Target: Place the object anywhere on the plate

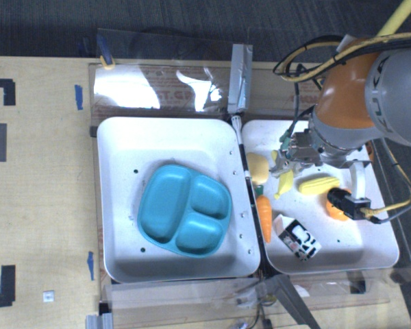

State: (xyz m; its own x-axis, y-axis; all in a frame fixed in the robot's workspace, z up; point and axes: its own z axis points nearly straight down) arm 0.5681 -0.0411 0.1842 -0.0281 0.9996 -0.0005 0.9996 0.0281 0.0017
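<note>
Blue and split into three sections, the plate (185, 210) lies flat in the left bin (116, 149), turned at a slant to the bin's walls. Both white bins sit side by side on the pale wooden table (41, 184), meeting along their inner rims.

The grey arm (397, 94) comes in from the right, with its orange band (346, 91) over the far part of the right bin (380, 249). The claw (286, 164) is low in that bin's far left part, right above the upper end of a yellow curved piece (285, 184). That piece is banana-like in shape and lies on the bin floor. From this angle the claw's tip is a jumble of metal and cable. I cannot tell whether it is wide or narrow, nor whether it touches the yellow curved piece.

Just right of that piece lies a yellow corn cob (318, 183), and past it an orange lump (335, 214), partly covered. A pale yellow item (258, 166) rests by the bin's left wall, with an orange carrot (264, 219) just below it along the same wall. A black-and-white block (299, 238) lies toward the front, just right of the carrot.
</note>
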